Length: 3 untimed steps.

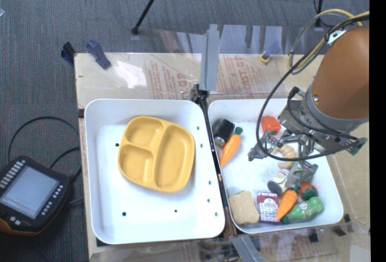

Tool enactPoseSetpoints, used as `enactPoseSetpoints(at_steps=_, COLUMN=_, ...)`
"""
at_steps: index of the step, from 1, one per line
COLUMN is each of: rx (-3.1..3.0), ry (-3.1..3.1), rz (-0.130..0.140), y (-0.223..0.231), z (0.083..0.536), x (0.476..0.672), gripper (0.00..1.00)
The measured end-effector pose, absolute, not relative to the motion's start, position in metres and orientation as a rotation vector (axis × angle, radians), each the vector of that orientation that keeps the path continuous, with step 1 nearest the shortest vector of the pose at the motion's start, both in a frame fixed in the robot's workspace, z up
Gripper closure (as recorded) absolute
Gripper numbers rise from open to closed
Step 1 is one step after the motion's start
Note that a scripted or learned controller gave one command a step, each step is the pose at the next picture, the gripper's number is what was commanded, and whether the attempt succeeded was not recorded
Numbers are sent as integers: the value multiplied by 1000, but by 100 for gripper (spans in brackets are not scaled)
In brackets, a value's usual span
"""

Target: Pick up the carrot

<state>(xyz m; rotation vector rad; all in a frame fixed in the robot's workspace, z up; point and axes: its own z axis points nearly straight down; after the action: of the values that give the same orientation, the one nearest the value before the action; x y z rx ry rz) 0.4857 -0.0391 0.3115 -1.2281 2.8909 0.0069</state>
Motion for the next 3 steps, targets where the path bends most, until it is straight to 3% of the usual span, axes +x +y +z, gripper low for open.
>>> enactPoseSetpoints(at_steps=1, rx=-1321, ry=2860, rz=14, y=-23, z=201, x=483, gripper=0)
enactPoseSetpoints(at_steps=2, rx=-1844, ry=2541, rz=8, y=-76, z=186, x=543, gripper=0)
enactPoseSetpoints(at_steps=3, rx=-2271, ry=2165, rz=5, y=-144, z=208, x=515, gripper=0)
